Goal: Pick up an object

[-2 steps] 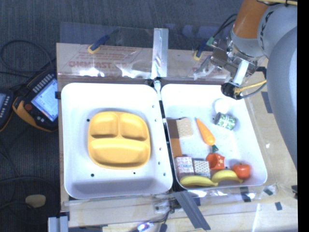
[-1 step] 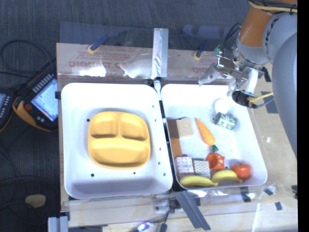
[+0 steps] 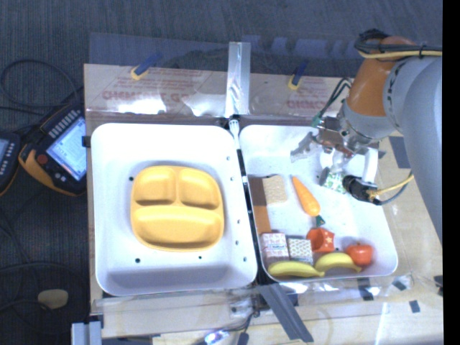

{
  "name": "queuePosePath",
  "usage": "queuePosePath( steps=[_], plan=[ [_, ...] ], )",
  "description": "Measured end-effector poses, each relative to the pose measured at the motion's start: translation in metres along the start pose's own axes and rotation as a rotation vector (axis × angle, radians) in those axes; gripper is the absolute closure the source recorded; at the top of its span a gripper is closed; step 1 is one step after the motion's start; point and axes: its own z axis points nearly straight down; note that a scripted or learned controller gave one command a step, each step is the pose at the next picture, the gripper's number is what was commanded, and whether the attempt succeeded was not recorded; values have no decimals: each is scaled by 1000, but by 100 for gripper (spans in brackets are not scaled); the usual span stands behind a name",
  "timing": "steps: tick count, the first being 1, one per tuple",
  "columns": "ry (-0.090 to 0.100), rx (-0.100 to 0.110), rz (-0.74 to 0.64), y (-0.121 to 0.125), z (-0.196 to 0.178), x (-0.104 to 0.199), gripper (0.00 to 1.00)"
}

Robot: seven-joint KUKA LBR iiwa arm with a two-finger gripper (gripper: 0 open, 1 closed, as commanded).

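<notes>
My gripper [image 3: 315,164] hangs over the back part of the right bin [image 3: 384,221], open, with nothing between its fingers. Just in front of it, slightly to the left, an orange carrot [image 3: 306,196] lies at a slant. Left of the carrot rests a beige cracker-like block [image 3: 274,190] beside a brown strip [image 3: 258,207]. Along the bin's front edge are two small patterned boxes [image 3: 285,246], two yellow bananas [image 3: 314,265], a red pepper [image 3: 320,238] and a tomato [image 3: 360,253].
The left bin [image 3: 108,157] holds a yellow divided plate [image 3: 177,207]. A metal divider post [image 3: 237,77] stands behind where the bins meet. A handheld pendant with a screen [image 3: 63,153] lies left of the bench.
</notes>
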Motion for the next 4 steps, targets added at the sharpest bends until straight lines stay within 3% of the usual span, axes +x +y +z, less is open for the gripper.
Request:
queuePosePath(
  steps=[1,2,3,4],
  plan=[
    [-3,-38,-97,-13,19,-5,0],
    [1,7,-91,-1,31,33,0],
    [1,-1,-38,-46,37,-1,0],
    [5,-1,-38,-46,29,1,100]
  ],
)
